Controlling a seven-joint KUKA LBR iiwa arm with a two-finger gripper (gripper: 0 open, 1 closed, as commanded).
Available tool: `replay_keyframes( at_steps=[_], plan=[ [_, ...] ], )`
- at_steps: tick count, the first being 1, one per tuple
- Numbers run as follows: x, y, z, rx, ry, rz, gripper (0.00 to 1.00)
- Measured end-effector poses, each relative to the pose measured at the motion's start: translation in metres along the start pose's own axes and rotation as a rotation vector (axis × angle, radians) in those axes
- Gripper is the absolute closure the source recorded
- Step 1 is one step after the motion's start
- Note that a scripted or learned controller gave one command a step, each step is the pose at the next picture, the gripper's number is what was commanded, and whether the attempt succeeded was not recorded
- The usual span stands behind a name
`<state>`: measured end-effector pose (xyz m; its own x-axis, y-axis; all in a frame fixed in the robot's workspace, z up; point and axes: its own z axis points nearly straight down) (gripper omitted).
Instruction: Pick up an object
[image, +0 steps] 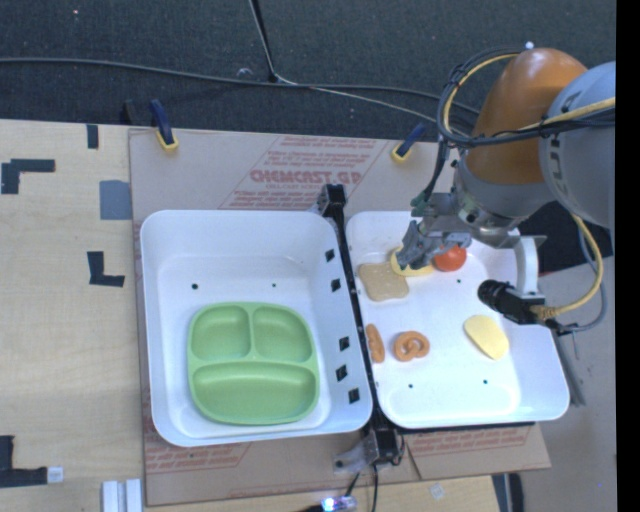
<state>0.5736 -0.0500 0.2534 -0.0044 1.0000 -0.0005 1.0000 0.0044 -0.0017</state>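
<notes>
Camera view: gripper (418, 256), upper right of frame, jaw state cannot be told; should be centred over the yellow piece (412, 266) before closing.

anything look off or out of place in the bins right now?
Nothing stands out. The green divided plate lies flat in the left bin. In the right bin, the bread slice, pretzel, yellow piece and red piece lie separate. The gripper hangs over that bin's back.

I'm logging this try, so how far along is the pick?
Nothing is lifted yet. The claw is down in the right bin, beside the red tomato and a yellow piece. The bread slice, pretzel and yellow wedge lie untouched. Gripping and lifting remain.
</notes>
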Motion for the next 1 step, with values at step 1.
replay_keyframes(
  at_steps=[1],
  plan=[
    [0.0495, 0.0176, 0.0179, 0.000, 0.001, -0.002, 1.00]
  ],
)
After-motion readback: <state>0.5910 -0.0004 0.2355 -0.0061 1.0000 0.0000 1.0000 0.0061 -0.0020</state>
